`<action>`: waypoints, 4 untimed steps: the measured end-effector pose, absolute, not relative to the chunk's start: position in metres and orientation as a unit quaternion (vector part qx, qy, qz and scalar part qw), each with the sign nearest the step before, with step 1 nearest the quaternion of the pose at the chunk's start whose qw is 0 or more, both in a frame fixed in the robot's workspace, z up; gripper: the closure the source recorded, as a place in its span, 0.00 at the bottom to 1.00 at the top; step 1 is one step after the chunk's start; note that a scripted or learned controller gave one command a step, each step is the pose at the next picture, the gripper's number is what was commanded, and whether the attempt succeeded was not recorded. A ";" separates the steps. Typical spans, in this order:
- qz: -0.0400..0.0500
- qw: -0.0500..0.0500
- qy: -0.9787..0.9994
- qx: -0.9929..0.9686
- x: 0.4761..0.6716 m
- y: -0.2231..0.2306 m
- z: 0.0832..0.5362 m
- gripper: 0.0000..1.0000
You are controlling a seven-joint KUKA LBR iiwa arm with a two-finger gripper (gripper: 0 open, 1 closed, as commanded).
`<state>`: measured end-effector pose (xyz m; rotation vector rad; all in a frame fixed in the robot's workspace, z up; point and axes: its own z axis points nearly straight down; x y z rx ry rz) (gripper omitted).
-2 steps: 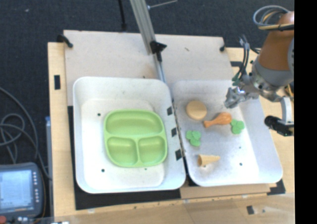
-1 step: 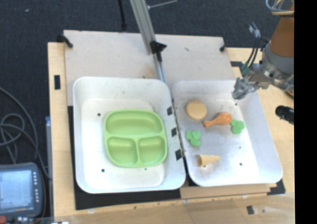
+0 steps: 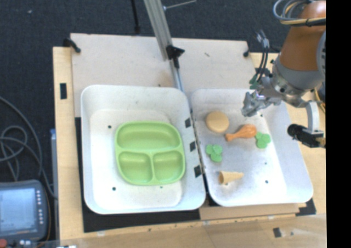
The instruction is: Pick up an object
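Note:
The right bin holds a tan round bun, an orange drumstick, two green broccoli pieces and a small ice cream cone. My gripper hangs over the bin's back right part, just above and to the right of the bun and behind the drumstick. Nothing shows between its fingers. The arm's grey wrist and orange band rise to the right of it.
The left bin holds a green three-compartment tray. A metal pole slants down to the gap between the bins at the back. A black fitting sticks in at the right bin's right edge.

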<state>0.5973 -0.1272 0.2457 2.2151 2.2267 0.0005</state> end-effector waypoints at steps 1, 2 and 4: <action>0.001 0.000 0.710 0.704 0.586 -0.074 0.254 1.00; 0.000 0.000 0.709 0.705 0.583 -0.027 0.243 1.00; 0.000 0.000 0.710 0.705 0.575 0.074 0.245 1.00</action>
